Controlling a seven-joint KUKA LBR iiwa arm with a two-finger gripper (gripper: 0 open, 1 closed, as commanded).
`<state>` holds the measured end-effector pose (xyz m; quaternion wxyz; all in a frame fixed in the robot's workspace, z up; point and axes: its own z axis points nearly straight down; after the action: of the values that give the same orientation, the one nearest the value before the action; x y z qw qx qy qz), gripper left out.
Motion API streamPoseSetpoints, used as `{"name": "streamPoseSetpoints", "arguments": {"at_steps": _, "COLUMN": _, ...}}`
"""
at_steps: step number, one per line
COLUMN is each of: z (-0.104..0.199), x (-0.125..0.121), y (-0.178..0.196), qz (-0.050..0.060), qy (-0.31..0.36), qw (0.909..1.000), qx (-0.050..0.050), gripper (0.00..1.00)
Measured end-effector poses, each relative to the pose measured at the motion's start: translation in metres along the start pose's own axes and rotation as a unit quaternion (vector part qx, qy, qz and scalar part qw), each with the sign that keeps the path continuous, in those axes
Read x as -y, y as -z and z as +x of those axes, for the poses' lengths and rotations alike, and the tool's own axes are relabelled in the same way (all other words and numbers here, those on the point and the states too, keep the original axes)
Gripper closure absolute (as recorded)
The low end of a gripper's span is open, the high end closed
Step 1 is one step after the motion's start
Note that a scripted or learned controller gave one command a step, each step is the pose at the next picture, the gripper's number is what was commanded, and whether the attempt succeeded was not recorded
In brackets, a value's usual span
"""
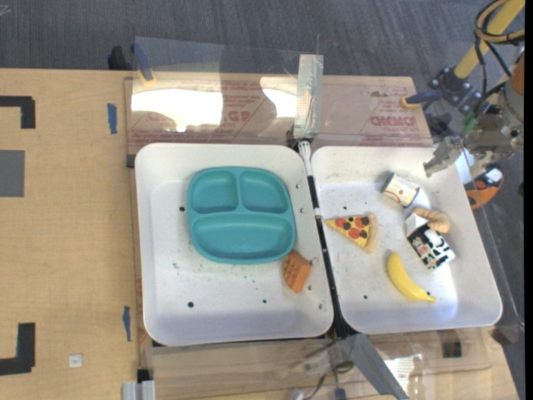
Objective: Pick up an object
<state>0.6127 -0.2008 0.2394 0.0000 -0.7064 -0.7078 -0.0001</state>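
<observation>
The task names no one thing; the candidates lie in the two bins. The right bin (475,223) holds five loose things. A pizza slice (356,230) lies near its left wall, point toward the left. A small white and tan box (400,191) sits toward the back. A tan, peanut-like piece (433,218) lies to the right of the middle, touching a black and white carton (430,247) just in front of it. A banana (406,279) lies nearest the front, curved, apart from the carton.

The gripper (441,158) hangs over the back right corner of that bin, above and to the right of the small box, with nothing seen between its fingers; whether they are open or closed I cannot tell. The arm (491,127) comes in from the right edge, with yellow cable looped above it.

The left bin (158,223) holds two things: one teal plate (241,215) with three compartments, all bare, set slightly toward the back, and one orange-brown chunk (296,272) just off the plate's front right corner, near the wall shared with the other bin
</observation>
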Motion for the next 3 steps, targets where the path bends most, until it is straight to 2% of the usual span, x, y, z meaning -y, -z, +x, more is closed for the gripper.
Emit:
{"name": "streamPoseSetpoints", "arguments": {"at_steps": 1, "z": 0.000, "x": -0.055, "y": -0.107, "qz": 0.000, "qy": -0.062, "qw": 0.9981, "qx": 0.000, "gripper": 0.00}}
{"name": "streamPoseSetpoints", "arguments": {"at_steps": 2, "z": 0.013, "x": -0.028, "y": -0.123, "qz": -0.019, "qy": 0.017, "qw": 0.9997, "qx": 0.003, "gripper": 0.00}}
{"name": "streamPoseSetpoints", "arguments": {"at_steps": 3, "z": 0.074, "x": -0.034, "y": -0.153, "qz": -0.002, "qy": 0.103, "qw": 0.9947, "qx": 0.000, "gripper": 0.00}}
